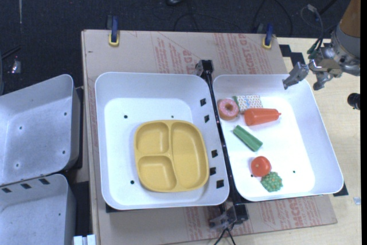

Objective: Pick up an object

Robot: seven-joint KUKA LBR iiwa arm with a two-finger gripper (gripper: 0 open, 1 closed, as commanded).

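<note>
Nothing is picked up yet. Your tool (pixel 305 76), fingers apart and empty, hovers over the right bin's (pixel 321 123) far corner; the carrot (pixel 262 116) lies inside the bin, well apart from it.

Divided tray (pixel 171 155) in left bin (pixel 109 123), toy food – right bin (pixel 321 140)

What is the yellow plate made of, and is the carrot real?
The yellow divided plate looks like moulded plastic: one even colour, smooth, with a faint sheen. The carrot is probably a plastic toy too, since its orange skin looks smooth and uniform, though the view cannot prove it.
</note>
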